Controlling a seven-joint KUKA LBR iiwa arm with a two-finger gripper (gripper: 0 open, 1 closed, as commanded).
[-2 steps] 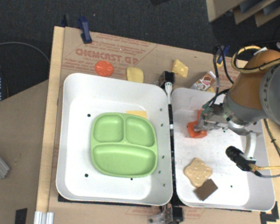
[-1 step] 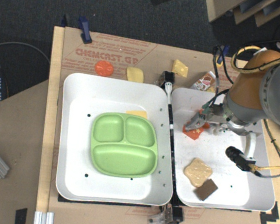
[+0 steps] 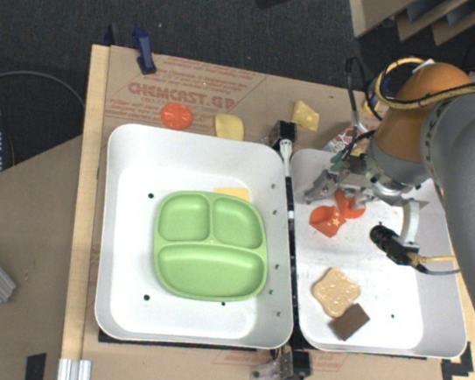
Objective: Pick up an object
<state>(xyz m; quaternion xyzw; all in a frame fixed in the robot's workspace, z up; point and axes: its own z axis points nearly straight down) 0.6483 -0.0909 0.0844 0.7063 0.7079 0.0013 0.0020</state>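
Red lumpy toy piece (image 3: 327,220) in right bin (image 3: 428,337), claw (image 3: 343,192) above; grip unclear

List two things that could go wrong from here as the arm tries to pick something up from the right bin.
1. The hand hangs close over two red pieces that lie touching, so a grasp may catch both or push one away.
2. These pieces sit near the right bin's inner wall, beside the left bin; a nudge could press them against that wall, where closing on them looks harder.
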